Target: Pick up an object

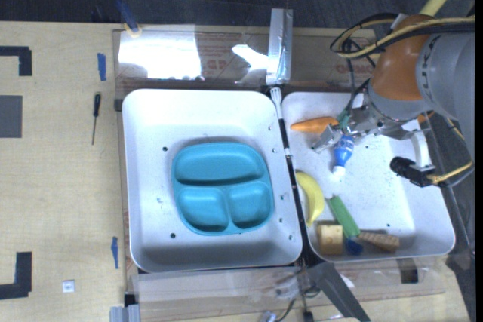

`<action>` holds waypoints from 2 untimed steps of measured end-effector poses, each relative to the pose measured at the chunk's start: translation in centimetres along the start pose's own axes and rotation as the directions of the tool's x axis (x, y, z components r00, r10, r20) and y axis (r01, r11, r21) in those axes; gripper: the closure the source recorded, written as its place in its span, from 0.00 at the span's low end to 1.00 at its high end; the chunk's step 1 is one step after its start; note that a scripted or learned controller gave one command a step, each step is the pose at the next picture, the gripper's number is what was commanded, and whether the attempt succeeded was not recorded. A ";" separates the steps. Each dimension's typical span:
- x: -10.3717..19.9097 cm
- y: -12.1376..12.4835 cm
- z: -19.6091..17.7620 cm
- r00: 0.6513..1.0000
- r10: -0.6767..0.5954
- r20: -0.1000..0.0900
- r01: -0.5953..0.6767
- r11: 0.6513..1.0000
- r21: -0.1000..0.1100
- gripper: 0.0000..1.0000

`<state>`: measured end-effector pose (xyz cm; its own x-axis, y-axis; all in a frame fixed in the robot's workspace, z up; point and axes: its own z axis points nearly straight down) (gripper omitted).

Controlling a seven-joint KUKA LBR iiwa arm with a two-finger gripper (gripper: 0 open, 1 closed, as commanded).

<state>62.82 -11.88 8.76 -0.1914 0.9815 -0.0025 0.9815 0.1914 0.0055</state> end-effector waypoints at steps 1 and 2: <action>-0.1 0.2 -1.2 1.000 0.000 0.002 0.000 1.000 -0.007 1.00; -0.1 0.3 -2.3 1.000 0.001 0.004 -0.001 1.000 -0.011 1.00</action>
<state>63.11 -11.91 11.08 -0.1908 0.9816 -0.0063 0.9815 0.1909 0.0163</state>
